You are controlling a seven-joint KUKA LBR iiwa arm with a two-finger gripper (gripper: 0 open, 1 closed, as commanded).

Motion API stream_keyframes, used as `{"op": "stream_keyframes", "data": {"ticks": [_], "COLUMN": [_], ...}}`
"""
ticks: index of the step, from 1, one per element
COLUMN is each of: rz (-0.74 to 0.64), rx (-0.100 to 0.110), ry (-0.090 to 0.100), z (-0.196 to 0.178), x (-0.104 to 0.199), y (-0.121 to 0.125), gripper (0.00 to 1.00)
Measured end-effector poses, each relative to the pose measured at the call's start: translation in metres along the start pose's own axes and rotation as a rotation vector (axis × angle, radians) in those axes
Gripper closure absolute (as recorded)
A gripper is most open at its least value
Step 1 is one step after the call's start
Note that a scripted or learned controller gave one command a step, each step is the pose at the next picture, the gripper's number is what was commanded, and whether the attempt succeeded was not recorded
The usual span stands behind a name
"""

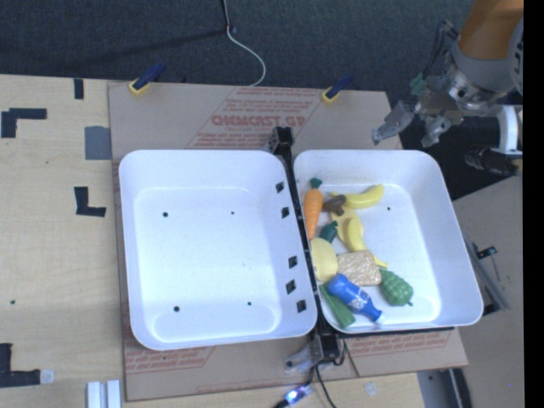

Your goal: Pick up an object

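— So where are the toys sitting?
— Heaped in the right bin (425, 172), below and left of the claw (414, 128): blue bottle (354, 297) nearest, then cracker (359, 268), carrot (312, 210), banana (365, 197).
— And the claw?
— Spread wide, holding nothing, hovering past the bin's far rim, probably lining up a descent.
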State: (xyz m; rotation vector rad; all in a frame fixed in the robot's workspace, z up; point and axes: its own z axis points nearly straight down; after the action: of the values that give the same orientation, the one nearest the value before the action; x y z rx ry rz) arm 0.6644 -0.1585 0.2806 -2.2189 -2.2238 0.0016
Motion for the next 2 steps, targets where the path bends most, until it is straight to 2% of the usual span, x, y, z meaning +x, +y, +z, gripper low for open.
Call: {"op": "stream_keyframes", "data": {"ticks": [1, 2], "rz": [0.005, -0.001], "rx": [0.012, 0.005], "ry": [0.001, 0.001], "z": [0.085, 0.203], "x": [-0.032, -0.019], "y": [-0.045, -0.025], "gripper": [0.00, 0.00]}}
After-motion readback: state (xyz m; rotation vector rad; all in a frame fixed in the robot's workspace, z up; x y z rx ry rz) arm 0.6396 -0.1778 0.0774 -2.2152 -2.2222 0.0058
